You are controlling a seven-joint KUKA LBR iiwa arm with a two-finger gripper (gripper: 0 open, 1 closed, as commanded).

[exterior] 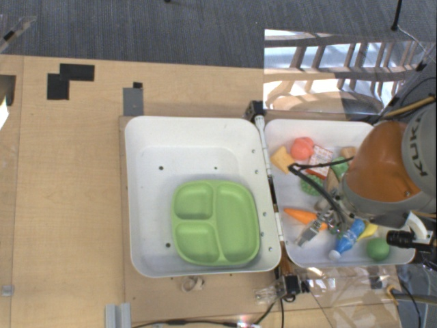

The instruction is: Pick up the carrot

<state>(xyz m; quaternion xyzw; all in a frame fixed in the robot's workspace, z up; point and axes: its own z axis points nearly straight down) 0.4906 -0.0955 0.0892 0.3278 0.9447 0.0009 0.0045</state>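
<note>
Approach step in hand. The carrot lies in the right bin, just beside the tool; tool state cannot be told. Next move, by judgement: straddle carrot, close.

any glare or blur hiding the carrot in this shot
Camera view: the tapered orange carrot is sharp and evenly lit; strong glare washes the clear panel behind the right shallow white bin; the grey arm with the orange band covers part of that bin; the gripper looks slightly soft.
</note>
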